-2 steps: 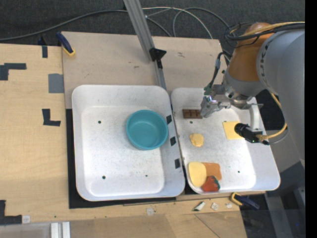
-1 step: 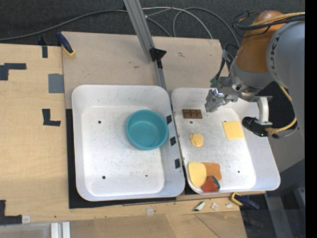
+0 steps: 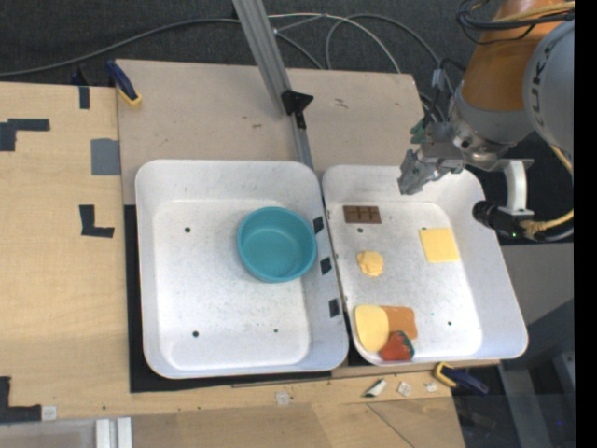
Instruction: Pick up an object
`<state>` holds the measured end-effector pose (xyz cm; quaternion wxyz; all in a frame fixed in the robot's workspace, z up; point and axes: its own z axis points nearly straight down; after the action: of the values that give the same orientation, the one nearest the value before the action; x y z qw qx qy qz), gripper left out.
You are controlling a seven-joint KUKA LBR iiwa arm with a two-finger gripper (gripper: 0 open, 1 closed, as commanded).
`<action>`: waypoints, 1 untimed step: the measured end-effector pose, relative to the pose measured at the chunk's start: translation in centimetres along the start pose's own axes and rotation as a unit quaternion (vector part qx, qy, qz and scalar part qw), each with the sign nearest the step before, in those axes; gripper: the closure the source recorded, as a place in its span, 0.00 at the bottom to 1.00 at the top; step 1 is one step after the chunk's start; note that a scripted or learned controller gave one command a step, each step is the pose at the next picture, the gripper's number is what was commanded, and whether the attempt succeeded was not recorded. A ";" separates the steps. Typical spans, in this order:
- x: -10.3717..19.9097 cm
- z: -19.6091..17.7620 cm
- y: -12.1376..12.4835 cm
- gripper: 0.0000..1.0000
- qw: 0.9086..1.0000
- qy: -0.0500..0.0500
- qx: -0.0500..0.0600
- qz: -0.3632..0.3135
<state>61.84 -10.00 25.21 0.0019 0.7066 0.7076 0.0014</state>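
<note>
My gripper hangs above the far edge of the right bin, with nothing visible between its fingers. Below it in that bin lie a brown chocolate-like bar, a small yellow lump and a flat yellow square. At the bin's near side a pale yellow slab overlaps an orange piece, with a red strawberry-like item on it. A teal bowl sits upright in the left bin.
A slanted metal pole rises behind the bins and ends at their dividing edge. Cables trail across the back of the bench. A blue and yellow clamp grips the board's far left corner, another sits at the front.
</note>
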 end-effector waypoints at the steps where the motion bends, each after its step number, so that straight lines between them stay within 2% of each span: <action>1: 4.7 1.4 -0.7 1.00 1.000 0.001 0.004 -0.002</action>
<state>61.15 -5.26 23.83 -0.0012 0.7054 0.7088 -0.0007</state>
